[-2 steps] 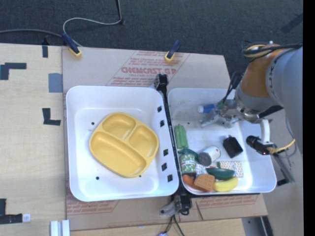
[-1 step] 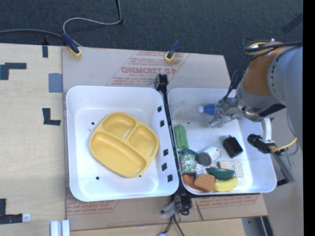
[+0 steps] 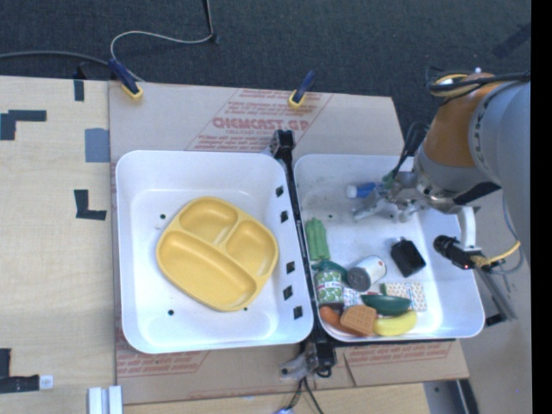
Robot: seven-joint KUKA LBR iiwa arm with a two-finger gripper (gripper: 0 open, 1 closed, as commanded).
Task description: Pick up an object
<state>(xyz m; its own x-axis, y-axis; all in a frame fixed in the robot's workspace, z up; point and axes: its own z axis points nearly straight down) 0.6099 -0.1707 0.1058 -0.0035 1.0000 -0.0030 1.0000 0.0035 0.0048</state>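
In the right shallow white bin [image 3: 448, 317], the candidate objects sit bunched along the near rim: a green cylindrical stick [image 3: 316, 239], a small silver-and-white can on its side [image 3: 367, 272], a black block [image 3: 407, 256], a yellow plastic banana [image 3: 396, 323], a dark green pepper-like piece [image 3: 385, 303] and an orange-brown cookie-like piece [image 3: 359, 320]. The left shallow white bin [image 3: 138, 231] holds a yellow divided plastic plate [image 3: 217, 253].

Risks, judged from this layout: the pile at the near rim is tight, so a descent there could wedge between items or shove them against the wall. The can would likely roll off a pinch. The black block stands apart and looks the easier target.

The grey two-finger gripper [image 3: 379, 198] hangs over the far part of the right bin, above bare floor, well apart from the pile. Whether it is released or clenched cannot be told; metal parts blur together there. Nothing visibly held. A small blue bit near its tip is probably part of the tool.
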